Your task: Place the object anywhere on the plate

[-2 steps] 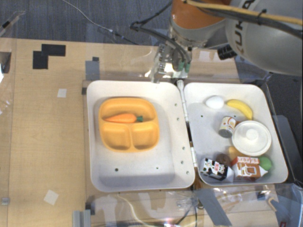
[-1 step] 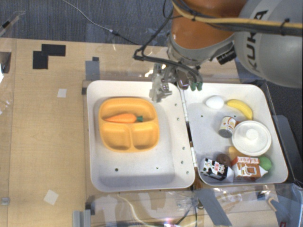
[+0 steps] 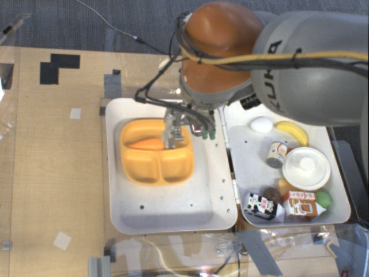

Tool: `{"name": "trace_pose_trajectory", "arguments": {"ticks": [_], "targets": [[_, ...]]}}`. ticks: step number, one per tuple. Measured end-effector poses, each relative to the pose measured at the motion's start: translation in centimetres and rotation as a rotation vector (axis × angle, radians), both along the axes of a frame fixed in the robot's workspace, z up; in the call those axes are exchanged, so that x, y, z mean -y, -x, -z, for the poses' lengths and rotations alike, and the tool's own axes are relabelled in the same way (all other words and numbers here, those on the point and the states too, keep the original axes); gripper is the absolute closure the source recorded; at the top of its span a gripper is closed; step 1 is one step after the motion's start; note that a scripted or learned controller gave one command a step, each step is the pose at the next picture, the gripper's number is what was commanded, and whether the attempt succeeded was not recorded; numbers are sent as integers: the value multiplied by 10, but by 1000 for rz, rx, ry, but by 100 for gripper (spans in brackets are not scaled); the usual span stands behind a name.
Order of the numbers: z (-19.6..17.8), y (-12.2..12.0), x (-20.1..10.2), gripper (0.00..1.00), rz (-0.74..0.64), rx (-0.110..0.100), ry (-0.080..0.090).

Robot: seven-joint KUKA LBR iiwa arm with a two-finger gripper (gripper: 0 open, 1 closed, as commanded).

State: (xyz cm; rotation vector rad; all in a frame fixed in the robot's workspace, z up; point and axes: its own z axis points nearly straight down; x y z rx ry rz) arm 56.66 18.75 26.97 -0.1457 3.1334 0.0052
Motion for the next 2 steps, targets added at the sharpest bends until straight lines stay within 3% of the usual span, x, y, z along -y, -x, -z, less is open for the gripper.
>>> {"name": "trace_pose_trajectory", "arguments": {"ticks": [1,2], "targets": [[-2,-1,1,0,2,3,0],[9,-25,54,0,-278,5,3]]}}
